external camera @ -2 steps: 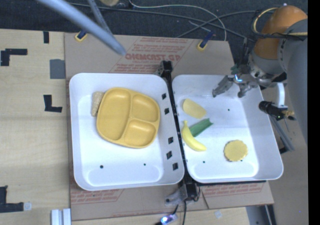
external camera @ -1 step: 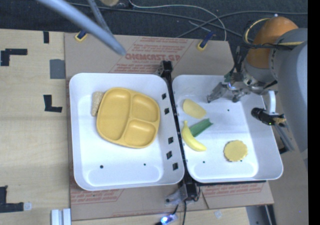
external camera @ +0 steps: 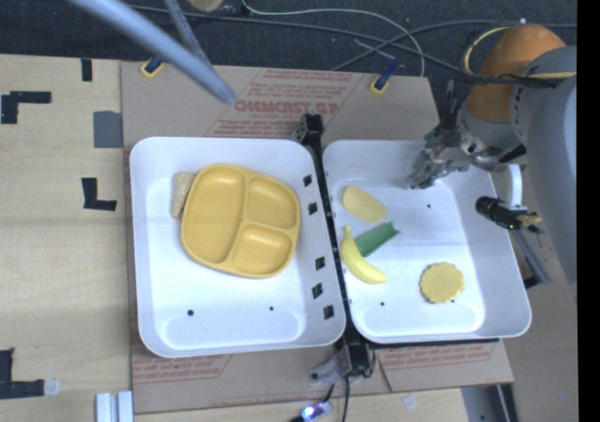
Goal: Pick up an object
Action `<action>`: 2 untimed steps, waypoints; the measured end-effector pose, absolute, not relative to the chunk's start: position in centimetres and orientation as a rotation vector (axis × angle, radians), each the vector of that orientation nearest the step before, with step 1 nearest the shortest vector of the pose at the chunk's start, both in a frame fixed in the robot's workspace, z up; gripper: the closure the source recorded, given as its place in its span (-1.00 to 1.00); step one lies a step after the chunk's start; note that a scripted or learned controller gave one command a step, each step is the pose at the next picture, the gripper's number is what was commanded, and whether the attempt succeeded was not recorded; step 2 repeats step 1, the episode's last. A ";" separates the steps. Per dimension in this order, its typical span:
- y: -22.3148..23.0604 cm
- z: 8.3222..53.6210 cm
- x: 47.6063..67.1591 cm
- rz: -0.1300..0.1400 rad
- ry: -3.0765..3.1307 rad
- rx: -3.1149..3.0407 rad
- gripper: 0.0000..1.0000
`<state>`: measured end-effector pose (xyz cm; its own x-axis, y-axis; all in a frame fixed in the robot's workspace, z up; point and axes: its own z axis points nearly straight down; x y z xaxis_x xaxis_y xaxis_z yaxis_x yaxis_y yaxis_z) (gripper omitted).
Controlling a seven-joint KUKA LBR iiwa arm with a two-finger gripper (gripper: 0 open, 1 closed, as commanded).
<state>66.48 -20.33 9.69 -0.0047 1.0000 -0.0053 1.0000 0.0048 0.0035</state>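
Observation:
My gripper [external camera: 424, 173] hangs over the back of the right bin [external camera: 497, 317], close to its far right corner, with nothing seen between its tips. In that bin lie a pale yellow wedge [external camera: 364, 203], a green piece [external camera: 376, 238], a yellow banana [external camera: 360, 261] and a round yellow cookie [external camera: 441, 281]. All of them sit to the left of or nearer than the gripper, apart from it. The left bin [external camera: 159, 317] holds a yellow divided plate [external camera: 240, 219] with a tan piece [external camera: 180, 193] tucked under its left edge.
The grey arm with its orange band [external camera: 511, 59] comes in from the right, above the right bin's far corner. Cables [external camera: 375, 36] run across the dark surface behind the bins. A black divider [external camera: 323, 242] separates the two bins.

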 end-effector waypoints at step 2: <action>-19.9 14.0 66.5 0.002 2.221 2.218 1.00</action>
